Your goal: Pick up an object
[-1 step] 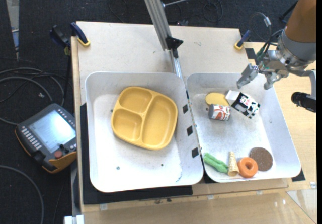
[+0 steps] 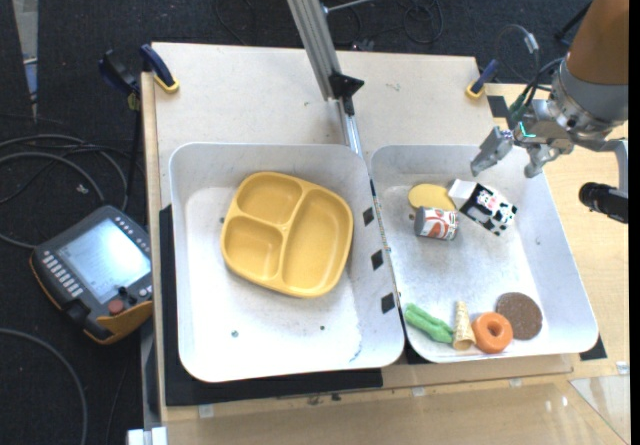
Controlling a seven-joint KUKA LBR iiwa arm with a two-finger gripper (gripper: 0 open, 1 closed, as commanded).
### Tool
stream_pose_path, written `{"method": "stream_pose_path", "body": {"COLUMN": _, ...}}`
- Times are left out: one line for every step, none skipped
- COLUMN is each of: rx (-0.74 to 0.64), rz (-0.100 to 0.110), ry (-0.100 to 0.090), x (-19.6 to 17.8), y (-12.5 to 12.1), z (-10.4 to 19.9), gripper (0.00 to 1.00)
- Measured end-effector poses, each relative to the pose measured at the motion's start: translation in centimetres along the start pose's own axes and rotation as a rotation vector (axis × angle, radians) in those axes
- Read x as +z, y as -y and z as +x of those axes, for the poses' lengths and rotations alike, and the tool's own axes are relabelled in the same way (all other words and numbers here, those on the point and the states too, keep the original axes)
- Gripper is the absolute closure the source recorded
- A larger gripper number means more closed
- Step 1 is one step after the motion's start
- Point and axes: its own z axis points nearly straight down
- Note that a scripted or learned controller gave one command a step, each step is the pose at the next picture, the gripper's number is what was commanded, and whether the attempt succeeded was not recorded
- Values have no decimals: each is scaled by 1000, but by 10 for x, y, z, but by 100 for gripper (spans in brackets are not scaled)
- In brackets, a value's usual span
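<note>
The grey arm with its orange band reaches in from the right, and its gripper (image 2: 514,155) hangs above the far edge of the right-hand shallow white bin (image 2: 565,263), its jaws spread wide with nothing between them. Just below and to the left of the jaws, in the far part of that bin, lies a small black-and-white box (image 2: 487,206) with dice-like spots, tilted; beside it to the left sit a flat yellow round piece (image 2: 430,196) and a small red-and-white can (image 2: 437,223) on its side, the can touching the yellow piece. Along the near edge of the same bin lie a green pea pod toy (image 2: 428,323), a pale cone (image 2: 461,324), an orange ring-shaped doughnut (image 2: 492,331) and a brown round cookie (image 2: 519,315), close together in a row. The left-hand shallow white bin (image 2: 200,333) holds a yellow plastic divided plate (image 2: 287,233) with three compartments. Both bins rest side by side on the pale counter (image 2: 250,93).
</note>
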Motion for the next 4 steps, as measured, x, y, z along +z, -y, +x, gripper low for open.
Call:
{"method": "stream_pose_path", "body": {"rx": -1, "rz": 3, "ry": 0, "x": 44, "y": -4, "z": 4, "gripper": 0}}
{"method": "stream_pose_path", "body": {"rx": 4, "rz": 5, "ry": -1, "x": 103, "y": 0, "z": -5, "gripper": 0}}
{"method": "stream_pose_path", "body": {"rx": 3, "rz": -19, "ry": 6, "x": 133, "y": -5, "z": -6, "gripper": 0}}
{"method": "stream_pose_path", "body": {"rx": 3, "rz": -23, "ry": 9, "x": 124, "y": -6, "z": -7, "gripper": 100}}
